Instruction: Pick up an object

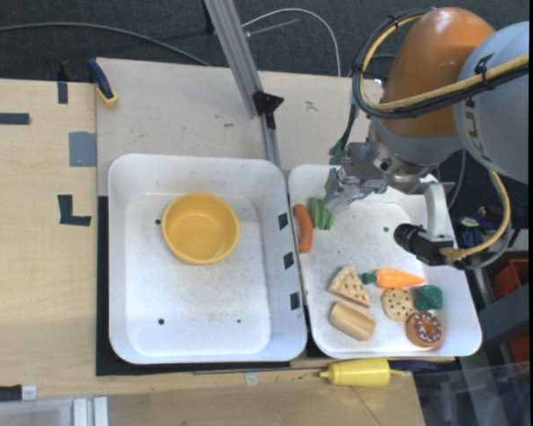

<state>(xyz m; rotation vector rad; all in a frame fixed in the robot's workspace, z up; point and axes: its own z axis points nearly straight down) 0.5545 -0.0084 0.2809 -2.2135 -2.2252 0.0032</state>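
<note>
The gripper sits right of centre in the frame, over the upper-left corner of the right bin. Its fingers point down toward a green toy vegetable lying just below them. Whether the fingers are open or closed cannot be determined, and no object is visible between them.

Status: no object is lifted. The pick is judged to be at the approach stage; closing on an object and raising it remain to be done.

Candidate objects, all resting on the floor of the right bin:
1. The green toy vegetable, nearest the gripper.
2. An orange-red toy sausage, just beside it against the bin's left wall.
3. A toy pizza slice, a bread roll, a carrot, a cookie and a doughnut, grouped in the lower right of the frame.

The left bin holds a yellow bowl. A yellow bottle lies on the bench below the right bin.
</note>
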